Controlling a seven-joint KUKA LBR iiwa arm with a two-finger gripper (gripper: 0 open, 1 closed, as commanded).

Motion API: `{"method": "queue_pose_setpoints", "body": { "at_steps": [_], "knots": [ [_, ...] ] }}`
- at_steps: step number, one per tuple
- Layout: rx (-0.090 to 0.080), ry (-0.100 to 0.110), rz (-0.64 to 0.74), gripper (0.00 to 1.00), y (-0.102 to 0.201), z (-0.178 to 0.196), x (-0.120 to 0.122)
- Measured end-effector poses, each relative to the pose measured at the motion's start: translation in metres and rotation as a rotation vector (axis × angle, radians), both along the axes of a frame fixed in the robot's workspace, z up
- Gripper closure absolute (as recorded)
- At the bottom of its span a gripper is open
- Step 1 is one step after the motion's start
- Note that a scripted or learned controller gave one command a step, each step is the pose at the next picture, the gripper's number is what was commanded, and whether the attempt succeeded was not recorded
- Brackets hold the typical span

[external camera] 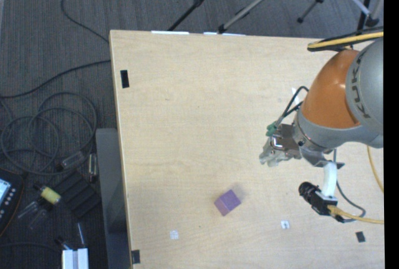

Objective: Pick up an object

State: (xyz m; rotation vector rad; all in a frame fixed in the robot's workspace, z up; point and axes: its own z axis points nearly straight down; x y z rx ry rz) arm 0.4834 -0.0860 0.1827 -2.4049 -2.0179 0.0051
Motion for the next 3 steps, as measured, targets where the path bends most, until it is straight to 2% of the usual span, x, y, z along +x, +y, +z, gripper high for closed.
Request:
{"method": "queue_pose_setpoints", "body": {
  "at_steps": [1, 2, 3],
  "knots": [
    [0.000, 0.000, 0.000, 0.00, 0.000, 0.000, 0.000],
    [0.000, 0.000, 0.045, 0.00, 0.102, 0.000, 0.000],
    [0.000, 0.000, 0.045, 0.00, 0.102, 0.000, 0.000]
  ]
}}
